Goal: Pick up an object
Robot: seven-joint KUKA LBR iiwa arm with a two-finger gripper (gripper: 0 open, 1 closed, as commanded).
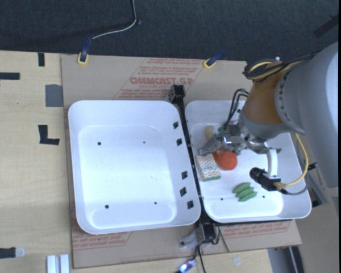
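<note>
The hand (220, 144) hangs low in the right white bin (290, 209), its state impossible to tell. The round orange-red ball (228, 160) lies just beside it, toward the near rim (green pod (245, 192) farther on).

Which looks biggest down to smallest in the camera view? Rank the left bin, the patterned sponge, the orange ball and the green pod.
1. left bin, by far.
2. patterned sponge.
3. orange ball and green pod: too alike to rank; the tool overlaps the ball.
</note>
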